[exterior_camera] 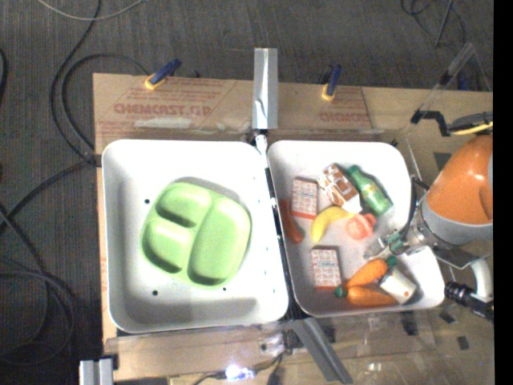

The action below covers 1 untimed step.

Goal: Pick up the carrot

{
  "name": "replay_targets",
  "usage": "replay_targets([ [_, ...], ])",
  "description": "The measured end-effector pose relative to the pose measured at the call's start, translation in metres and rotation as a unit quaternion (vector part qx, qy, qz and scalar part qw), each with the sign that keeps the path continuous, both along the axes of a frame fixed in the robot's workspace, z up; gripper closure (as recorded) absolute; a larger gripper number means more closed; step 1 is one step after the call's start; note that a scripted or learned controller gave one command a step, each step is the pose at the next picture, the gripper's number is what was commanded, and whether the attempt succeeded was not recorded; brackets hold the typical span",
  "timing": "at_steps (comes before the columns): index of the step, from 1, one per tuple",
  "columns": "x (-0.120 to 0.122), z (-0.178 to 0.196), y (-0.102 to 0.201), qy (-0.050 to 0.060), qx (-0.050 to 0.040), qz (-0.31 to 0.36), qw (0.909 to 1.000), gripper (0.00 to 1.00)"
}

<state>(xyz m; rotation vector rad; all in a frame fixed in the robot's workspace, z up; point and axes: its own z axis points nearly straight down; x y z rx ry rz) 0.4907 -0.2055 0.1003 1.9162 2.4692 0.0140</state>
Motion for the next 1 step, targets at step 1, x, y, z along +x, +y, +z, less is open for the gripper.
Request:
replay_targets([
  [1,-0.0067,0.0908,0.0883,0.010,0.0022,-0.059,0.9982,1.00],
])
